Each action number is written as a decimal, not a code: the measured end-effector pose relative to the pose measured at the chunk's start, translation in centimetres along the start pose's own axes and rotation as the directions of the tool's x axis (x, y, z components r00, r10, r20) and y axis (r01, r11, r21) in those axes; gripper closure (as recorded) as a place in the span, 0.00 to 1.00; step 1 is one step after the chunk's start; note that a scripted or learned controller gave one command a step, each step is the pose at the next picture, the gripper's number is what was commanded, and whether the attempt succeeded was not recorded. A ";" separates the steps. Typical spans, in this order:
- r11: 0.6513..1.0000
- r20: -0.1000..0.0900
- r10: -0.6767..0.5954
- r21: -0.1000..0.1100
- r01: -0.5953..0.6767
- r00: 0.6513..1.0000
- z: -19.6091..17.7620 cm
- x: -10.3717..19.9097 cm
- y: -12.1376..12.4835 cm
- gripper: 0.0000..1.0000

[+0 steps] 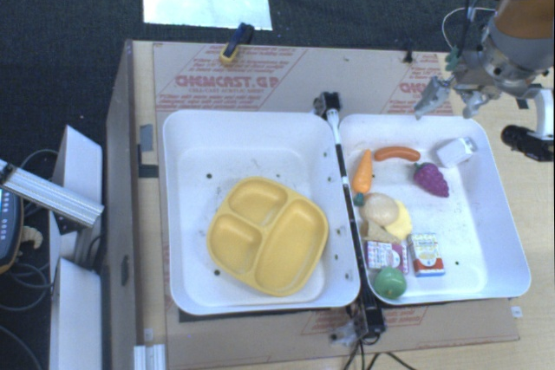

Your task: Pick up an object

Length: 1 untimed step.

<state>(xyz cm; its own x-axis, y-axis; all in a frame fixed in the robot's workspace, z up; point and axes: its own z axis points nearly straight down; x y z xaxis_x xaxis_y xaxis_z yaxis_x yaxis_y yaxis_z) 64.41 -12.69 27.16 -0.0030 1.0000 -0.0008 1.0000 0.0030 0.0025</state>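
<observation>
Two white bins: left bin [186, 143] holds a yellow divided plate [267, 235]; right bin [494, 204] holds toy foods. Hand [453, 100], fingers spread and empty, hovers above its far rim.

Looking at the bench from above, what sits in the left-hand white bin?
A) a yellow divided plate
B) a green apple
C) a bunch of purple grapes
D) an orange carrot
A: the yellow divided plate lies alone in the left bin, while the grapes, apple and carrot all lie in the right bin.
</observation>
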 end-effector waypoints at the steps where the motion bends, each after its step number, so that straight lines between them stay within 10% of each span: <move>1: 1.000 -0.001 0.002 0.004 -0.002 1.000 17.7 0.4 -1.2 0.00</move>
<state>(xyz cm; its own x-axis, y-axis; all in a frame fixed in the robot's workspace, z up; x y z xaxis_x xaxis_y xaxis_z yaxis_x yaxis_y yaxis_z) 63.20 -12.28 9.48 -0.0014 1.0000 0.0001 1.0000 0.0014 -0.0014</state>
